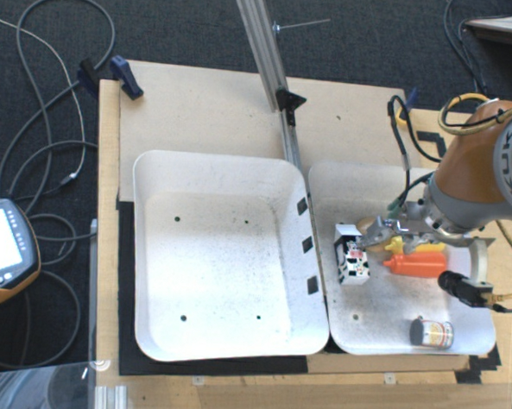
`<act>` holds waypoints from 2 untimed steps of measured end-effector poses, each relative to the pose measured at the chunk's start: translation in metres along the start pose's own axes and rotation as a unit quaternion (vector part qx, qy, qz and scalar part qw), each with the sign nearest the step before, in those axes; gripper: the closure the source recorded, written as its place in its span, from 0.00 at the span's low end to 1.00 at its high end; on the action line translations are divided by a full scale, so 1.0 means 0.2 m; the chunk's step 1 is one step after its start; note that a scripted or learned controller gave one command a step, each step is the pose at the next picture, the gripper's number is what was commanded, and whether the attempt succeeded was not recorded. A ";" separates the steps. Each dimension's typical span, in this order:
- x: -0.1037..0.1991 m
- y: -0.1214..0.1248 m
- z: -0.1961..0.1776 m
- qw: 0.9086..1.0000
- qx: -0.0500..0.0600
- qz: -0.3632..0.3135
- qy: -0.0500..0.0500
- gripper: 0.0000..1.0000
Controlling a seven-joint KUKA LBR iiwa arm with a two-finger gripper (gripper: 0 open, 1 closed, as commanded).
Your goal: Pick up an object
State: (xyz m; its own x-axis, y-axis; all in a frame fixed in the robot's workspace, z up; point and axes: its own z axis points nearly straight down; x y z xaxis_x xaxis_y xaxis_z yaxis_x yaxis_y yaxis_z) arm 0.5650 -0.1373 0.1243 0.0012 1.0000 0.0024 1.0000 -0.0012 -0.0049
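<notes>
In the right bin (361, 331) lie a small white box with black and red print (352, 256), an orange object (416, 266), a yellow piece (397, 246) just above it, and a small cylindrical jar (431, 333) on its side near the front. My gripper (381, 230) hangs low over the middle of this bin, right beside the white box and over the left end of the yellow piece. The wrist hides part of the yellow and orange objects. Nothing is visibly lifted.
The left bin (153, 184) stands beside the right one, their rims meeting in the middle. A slanted metal rail (269, 62) runs down from the top to the bins' junction. Cables (407, 139) hang at the arm's left. A black part (463, 288) juts from the wrist.
</notes>
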 end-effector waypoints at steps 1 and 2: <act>0.00 0.02 0.06 1.000 -0.008 -0.002 -0.001 0.00; 0.00 0.03 0.02 1.000 -0.009 -0.001 0.000 1.00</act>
State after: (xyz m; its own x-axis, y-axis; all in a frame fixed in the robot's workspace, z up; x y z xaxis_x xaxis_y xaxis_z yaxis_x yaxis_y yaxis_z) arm 0.5705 -0.1368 0.1207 -0.0008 1.0000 0.0014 0.9999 0.0008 0.0134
